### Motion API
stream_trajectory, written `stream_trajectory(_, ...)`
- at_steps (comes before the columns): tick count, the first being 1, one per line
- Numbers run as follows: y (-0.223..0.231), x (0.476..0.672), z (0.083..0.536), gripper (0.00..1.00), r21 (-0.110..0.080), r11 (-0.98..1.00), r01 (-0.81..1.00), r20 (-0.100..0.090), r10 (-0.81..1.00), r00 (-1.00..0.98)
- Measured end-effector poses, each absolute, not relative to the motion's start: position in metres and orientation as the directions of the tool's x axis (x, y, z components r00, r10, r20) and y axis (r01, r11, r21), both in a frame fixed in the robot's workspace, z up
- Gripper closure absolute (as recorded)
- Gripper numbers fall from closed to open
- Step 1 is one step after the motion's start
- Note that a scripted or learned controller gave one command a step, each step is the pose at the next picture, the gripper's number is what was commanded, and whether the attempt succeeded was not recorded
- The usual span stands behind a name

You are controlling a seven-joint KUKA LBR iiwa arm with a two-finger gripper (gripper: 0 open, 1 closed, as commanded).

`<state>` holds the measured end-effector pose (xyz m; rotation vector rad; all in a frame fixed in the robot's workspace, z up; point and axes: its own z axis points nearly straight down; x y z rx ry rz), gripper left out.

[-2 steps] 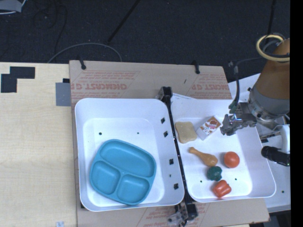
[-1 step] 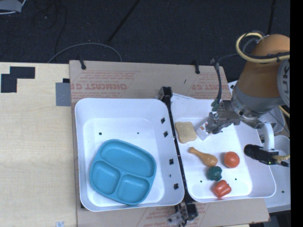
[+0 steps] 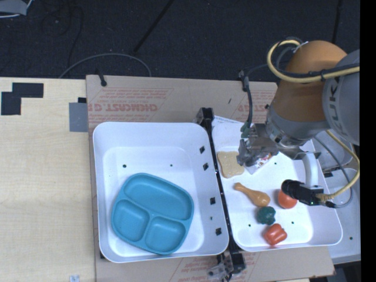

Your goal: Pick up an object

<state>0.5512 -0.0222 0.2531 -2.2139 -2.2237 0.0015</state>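
Here, an entry for the moment, taken item by item.

Item: left bin, centre-left of the frame. It held one blue divided plate, lying flat toward its lower half.

Item: right bin, centre-right of the frame. It held the candidates for picking: a tan flat piece, perhaps toy bread, near the bin's upper left; a tan drumstick-shaped toy just below it; a dark green toy below that; a red-orange toy at the bottom; and a red round toy, partly covered by a black fitting to its right.

Item: my gripper, low in the upper part of the right bin, just beside the right edge of the tan flat piece. Whether my fingers stood apart or together I could not tell; the tool was a dark, cluttered shape from above, and I saw nothing between the fingers.

Step in hand, by my judgement: the descent onto a target, the tan flat piece being nearest. Nothing was lifted yet.

Next move, as I judged it: settle the fingers across an edge of that flat piece, close, and rise straight. A thin, flat thing offers little to grip, so the drumstick-shaped toy might have been the easier choice.
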Motion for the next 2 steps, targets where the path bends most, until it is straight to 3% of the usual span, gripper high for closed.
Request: stream_trajectory(2,0.076,0.544,0.219,1.00,-0.007,0.004,1.000,0.001,1.000,-0.004)
